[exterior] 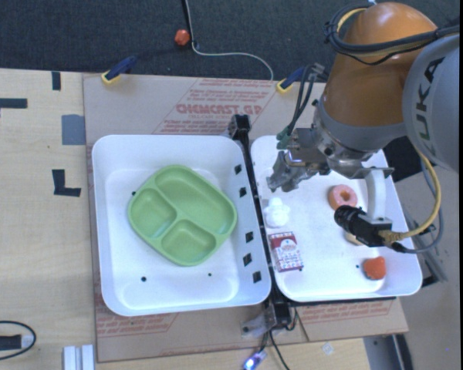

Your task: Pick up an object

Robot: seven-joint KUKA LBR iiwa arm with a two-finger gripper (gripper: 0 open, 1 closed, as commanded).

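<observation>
step: approach | hand [282, 177] over right bin's [324, 280] left edge, above white lump [276, 211]; grip state unclear | next: descend, close

Wooden bench [31, 230] carries a cardboard sheet [170, 106], clamped at its far corners by what look like yellow-and-blue clamps [119, 68]. Two white bins [108, 206] sit side by side on the cardboard

One fixed overhead camera looks down (slanted) on both bins [108, 206].
</observation>
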